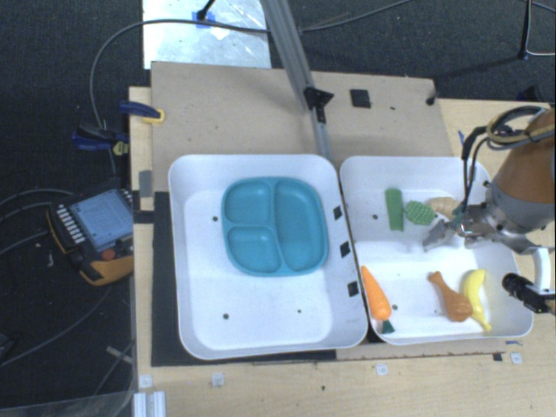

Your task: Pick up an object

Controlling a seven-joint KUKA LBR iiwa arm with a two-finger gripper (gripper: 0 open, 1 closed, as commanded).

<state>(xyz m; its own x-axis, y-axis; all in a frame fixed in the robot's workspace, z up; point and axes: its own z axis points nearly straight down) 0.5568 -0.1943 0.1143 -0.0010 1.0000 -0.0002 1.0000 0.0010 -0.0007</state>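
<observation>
The right bin [365, 189] holds several toy foods. A green pickle [394, 208] stands near its back, with a green textured piece [419, 212] and a beige piece [442, 204] beside it. An orange carrot [375, 292] lies along the left wall. A brown drumstick [449, 296] and a yellow banana [476, 296] lie at the front right. My gripper [452, 233] hovers over the middle right of this bin, just in front of the beige piece and behind the drumstick. It is open, with nothing between its fingers.
The left bin [200, 320] carries a blue divided plate [274, 225]. A grey pole [291, 46] slants in from the top to the bins' back edge. The arm's body, with its orange band [528, 170], covers the right bin's right wall.
</observation>
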